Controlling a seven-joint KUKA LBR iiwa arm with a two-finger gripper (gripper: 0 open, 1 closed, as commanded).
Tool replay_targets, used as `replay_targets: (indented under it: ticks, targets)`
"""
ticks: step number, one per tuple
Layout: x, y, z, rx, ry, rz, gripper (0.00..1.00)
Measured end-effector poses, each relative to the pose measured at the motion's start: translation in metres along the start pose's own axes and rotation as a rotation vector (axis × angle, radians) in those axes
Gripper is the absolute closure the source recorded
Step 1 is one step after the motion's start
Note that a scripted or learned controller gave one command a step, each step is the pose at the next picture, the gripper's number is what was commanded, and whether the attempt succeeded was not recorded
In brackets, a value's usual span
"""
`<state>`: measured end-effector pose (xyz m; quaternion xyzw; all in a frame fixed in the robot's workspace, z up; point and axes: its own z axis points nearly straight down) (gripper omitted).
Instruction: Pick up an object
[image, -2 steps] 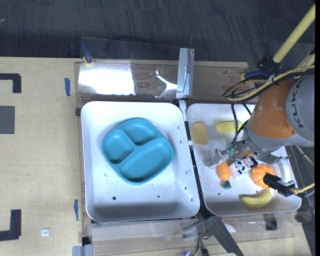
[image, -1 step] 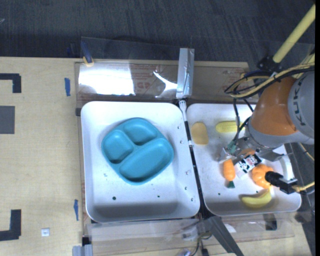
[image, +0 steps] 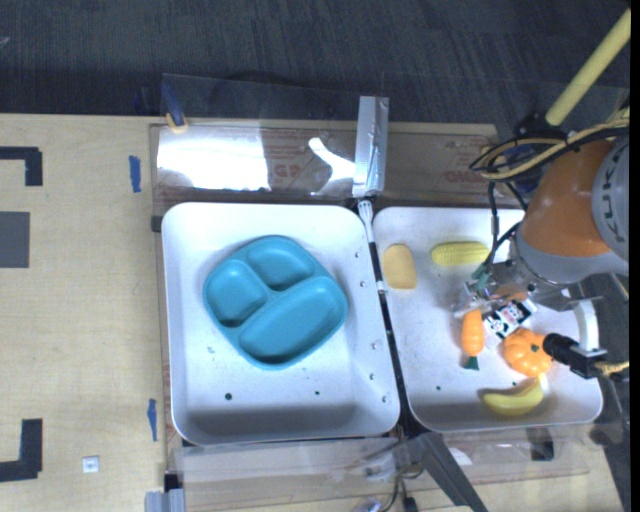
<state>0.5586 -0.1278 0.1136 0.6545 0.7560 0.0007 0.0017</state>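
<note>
1. I see the tool (image: 503, 303) low in the right bin (image: 430, 395), beside the carrot (image: 471, 335) and the orange pepper-like toy (image: 525, 351).
2. I cannot tell how wide it is open, or whether it has hold of anything.
3. The banana (image: 513, 399) lies at the near edge; the corn (image: 459, 254) and a yellow potato-like piece (image: 399, 266) sit farther.
4. The left bin (image: 190, 300) holds a blue divided plate (image: 275, 300).

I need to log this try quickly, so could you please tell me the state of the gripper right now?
Gripper: cannot be told; it is low in the right bin, beside the toy carrot.
</note>
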Motion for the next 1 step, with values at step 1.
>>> replay_targets:
  ticks: [1]
  targets:
    - [0.0474, 0.0108, -0.0914, -0.004, 0.001, 0.1, 1.0]
